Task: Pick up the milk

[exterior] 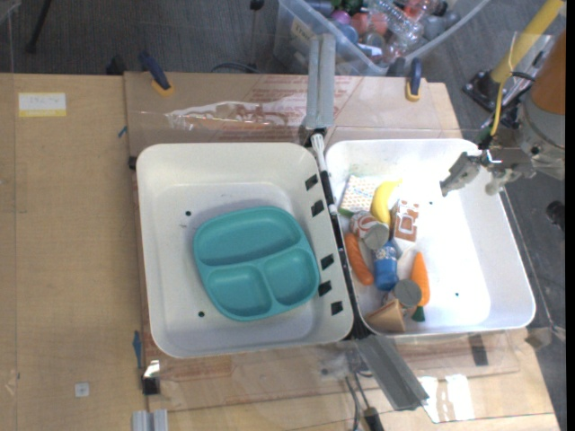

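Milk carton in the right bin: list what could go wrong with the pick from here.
1. The milk carton sits pressed against the banana and other small items, so fingers closing on it may catch a neighbour instead.
2. The gripper hangs over the right bin, off to the side of the pile; a descent from there would likely miss.
3. The carton looks tilted, so a grasp may slip.
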### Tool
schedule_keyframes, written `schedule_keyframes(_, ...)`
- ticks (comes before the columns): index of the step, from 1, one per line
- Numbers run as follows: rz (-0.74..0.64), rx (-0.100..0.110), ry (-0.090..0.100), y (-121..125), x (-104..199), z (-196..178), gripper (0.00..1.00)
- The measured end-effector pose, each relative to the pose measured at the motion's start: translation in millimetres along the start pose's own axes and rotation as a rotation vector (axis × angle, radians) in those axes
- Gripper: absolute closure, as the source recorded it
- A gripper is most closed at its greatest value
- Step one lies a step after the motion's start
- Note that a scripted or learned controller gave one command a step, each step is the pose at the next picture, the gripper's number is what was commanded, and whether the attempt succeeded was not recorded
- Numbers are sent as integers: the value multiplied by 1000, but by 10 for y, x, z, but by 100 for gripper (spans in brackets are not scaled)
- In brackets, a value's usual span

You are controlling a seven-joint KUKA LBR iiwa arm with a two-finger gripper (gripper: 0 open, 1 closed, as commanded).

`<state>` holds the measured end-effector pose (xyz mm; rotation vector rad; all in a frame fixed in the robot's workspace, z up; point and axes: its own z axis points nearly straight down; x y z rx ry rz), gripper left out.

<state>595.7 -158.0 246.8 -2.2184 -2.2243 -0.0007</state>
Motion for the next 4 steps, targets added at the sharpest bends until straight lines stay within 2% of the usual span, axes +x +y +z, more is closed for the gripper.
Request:
schedule_keyframes(1,-13,-34,-4,97,109,1296,0)
schedule_keyframes(2,-62,-24,-5,494,677,1506,0)
schedule_keyframes(3,-62,-29,-5,508,676,1386,100)
schedule_keyframes(4,-11,-3,-2,677,1119,227,100)
